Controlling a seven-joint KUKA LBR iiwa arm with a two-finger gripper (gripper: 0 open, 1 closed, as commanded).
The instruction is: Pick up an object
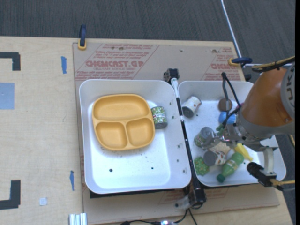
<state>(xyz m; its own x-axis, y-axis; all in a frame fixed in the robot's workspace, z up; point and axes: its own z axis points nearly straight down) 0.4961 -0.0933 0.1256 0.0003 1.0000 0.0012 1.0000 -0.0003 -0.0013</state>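
The arm (269, 102) reached in from the right over the right bin (206, 89), its orange band hanging above the clutter. The gripper (224, 137) sat low among the things near the bin's middle, and whether it was open, closed or gripping anything could not be told. The objects lay heaped in the front half of that bin: a green bottle (229, 168) lying on its side near the front wall, a yellow piece (243, 150) just beside it, a grey round can (204, 137) to the left of the gripper, and a green lump (200, 165) near the front left corner. A white cup (190, 106) lay tipped on its side farther back, apart from the heap, its dark mouth showing. In the left bin (131, 175) rested a yellow tray (123, 121) with three compartments, and a small can (159, 116) with a green patterned label touched its right edge.
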